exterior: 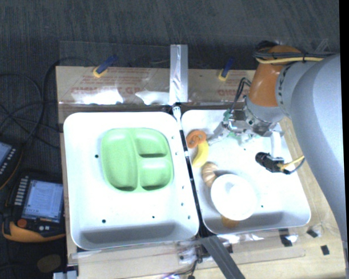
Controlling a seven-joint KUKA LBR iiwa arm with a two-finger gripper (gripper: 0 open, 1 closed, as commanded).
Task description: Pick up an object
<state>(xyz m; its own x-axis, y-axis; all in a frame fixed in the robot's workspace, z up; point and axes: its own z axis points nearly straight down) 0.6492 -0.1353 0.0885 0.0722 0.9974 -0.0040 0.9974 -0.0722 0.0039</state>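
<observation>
Op: Logging the gripper [238,128], low over the right bin's [297,215] far end; I cannot tell its state. Nothing seen in its grasp.

Obs: Nearest targets?

Op: Orange fruit [195,137] and banana [201,155] just left of it, white bowl [234,196] nearer me. I judge this the approach step; next needs alignment over one item, then descent.

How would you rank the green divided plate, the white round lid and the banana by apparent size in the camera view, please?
1. green divided plate, clearly the largest.
2. white round lid.
3. banana, the smallest; part of it may be hidden behind neighbouring items, so its full size is unsure.
</observation>
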